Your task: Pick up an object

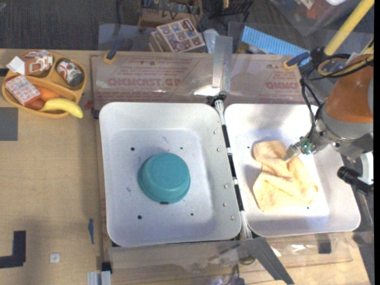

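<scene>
A crumpled pale yellow cloth point(282, 174) lies in the right bin point(341, 218), spread from its middle toward the front. My gripper point(295, 152) is down at the cloth's upper part, its tip touching the fabric near the fold. The arm comes in from the right with its orange band above the wrist. A teal bowl point(165, 177) sits upside down in the middle of the left bin point(119, 129).
An orange tray point(12, 91) with a banana and small food items sits at the far left on the bench. Cardboard and a metal strip run along the back of both bins. Black cables hang beside the arm at the right.
</scene>
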You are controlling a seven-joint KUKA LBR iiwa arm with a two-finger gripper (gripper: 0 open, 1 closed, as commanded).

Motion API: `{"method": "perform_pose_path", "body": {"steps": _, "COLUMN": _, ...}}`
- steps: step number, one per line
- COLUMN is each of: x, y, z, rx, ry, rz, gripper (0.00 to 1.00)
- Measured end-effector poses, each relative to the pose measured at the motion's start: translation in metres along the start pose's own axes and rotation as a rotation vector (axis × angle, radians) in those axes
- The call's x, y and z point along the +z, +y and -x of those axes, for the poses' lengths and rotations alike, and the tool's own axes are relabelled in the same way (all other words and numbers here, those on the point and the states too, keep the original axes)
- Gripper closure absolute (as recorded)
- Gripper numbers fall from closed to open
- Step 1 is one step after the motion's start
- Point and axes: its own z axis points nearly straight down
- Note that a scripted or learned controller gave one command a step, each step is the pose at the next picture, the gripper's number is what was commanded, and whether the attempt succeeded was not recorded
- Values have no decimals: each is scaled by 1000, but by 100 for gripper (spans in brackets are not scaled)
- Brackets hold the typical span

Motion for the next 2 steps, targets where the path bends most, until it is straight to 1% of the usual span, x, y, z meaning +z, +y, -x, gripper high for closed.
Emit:
{"method": "perform_pose_path", "body": {"steps": 1, "x": -170, "y": 21, "z": -7, "rx": -48, "ry": 2, "rz": -6, "gripper": 100}}
{"method": "perform_pose_path", "body": {"steps": 2, "x": -206, "y": -14, "z": 42, "rx": -263, "ry": 0, "rz": -4, "gripper": 100}}
